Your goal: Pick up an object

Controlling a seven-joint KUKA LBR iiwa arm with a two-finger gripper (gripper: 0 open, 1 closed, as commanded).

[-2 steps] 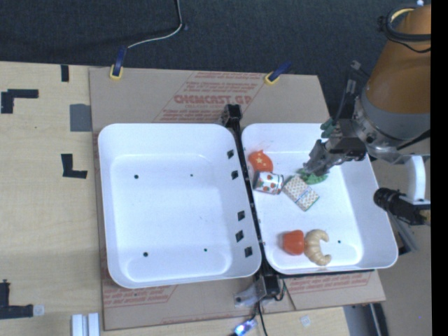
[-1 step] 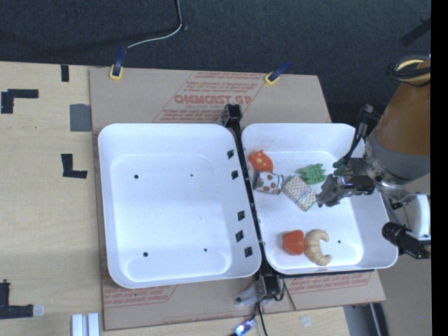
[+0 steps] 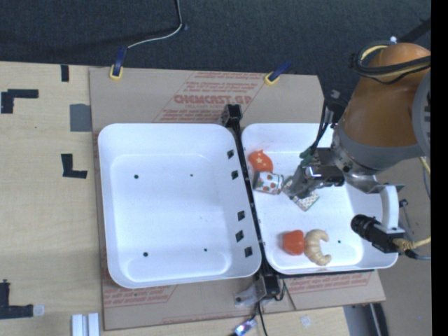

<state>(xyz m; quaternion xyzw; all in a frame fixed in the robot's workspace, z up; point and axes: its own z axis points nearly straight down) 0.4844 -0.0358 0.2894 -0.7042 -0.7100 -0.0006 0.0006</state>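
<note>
Worktop (image 3: 42, 187) surface occupies the left of the frame, with black marker shapes on bare wood. Next to the right sits the left bin (image 3: 112, 145), a shallow white tray with a few dark dots on its floor.

Right bin (image 3: 280, 133) adjoins it across a black centre divider and contains all the objects. From left to right in this bin: an orange-red round object (image 3: 261, 162) in the upper left area; a small red-and-white patterned block (image 3: 269, 183) just below it; a red object (image 3: 294, 241) near the lower edge; a speckled flat piece (image 3: 307, 201) near the bin centre; and a pale curved object (image 3: 318, 246) touching the red object's right side.

Gripper (image 3: 306, 182) hangs over the centre of the right bin, carried by the arm entering from the right of the frame. Its tip lies directly above or against the speckled flat piece, which protrudes just below and slightly right of the tip. The patterned block lies just to the left of the tip.

Finger state cannot be determined: the dark gripper body hides the gap, and no object is clearly seen clamped.

Judgement: the speckled flat piece is the nearest candidate. The decisive relation is vertical alignment, the piece lying almost directly under the tip, so the approach calls for little lateral correction.
</note>
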